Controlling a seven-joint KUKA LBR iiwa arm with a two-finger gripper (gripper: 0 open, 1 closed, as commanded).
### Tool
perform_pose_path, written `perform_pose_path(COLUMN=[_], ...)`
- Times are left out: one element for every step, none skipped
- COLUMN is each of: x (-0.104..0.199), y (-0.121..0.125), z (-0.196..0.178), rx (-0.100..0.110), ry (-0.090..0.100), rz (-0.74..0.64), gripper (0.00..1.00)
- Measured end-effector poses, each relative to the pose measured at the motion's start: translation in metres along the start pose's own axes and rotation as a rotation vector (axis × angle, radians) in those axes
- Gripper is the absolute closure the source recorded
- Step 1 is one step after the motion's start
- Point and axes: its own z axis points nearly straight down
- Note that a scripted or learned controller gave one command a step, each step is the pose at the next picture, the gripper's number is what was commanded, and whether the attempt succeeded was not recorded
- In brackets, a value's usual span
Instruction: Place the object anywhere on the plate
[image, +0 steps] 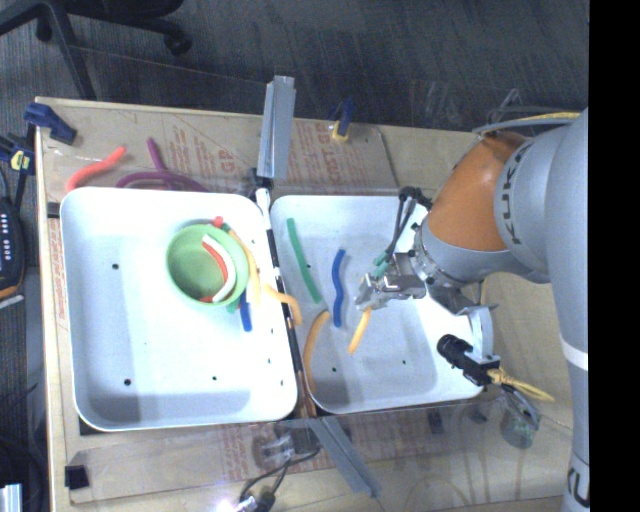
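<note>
A green plate sits in the left bin, toward its upper right. A red curved strip and a white strip lie on it. My gripper hangs low over the middle of the right bin. A yellow strip slants down and to the left from just under the gripper; whether it is held is hidden by the wrist. A blue strip lies just left of the gripper, with a green strip further left.
An orange strip curves along the right bin's left wall. A yellow-orange strip crosses the divider between the bins, and a short blue piece lies below the plate. Loose cables and clamps sit on the bench behind the left bin.
</note>
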Motion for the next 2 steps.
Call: perform_pose_path(x=[0.1001, 0.0999], y=[0.0054, 0.0053], z=[-0.1396, -0.1395], rx=[-0.005, -0.005], ry=[-0.004, -0.004], rz=[-0.129, -0.128], gripper=[1.0, 0.0])
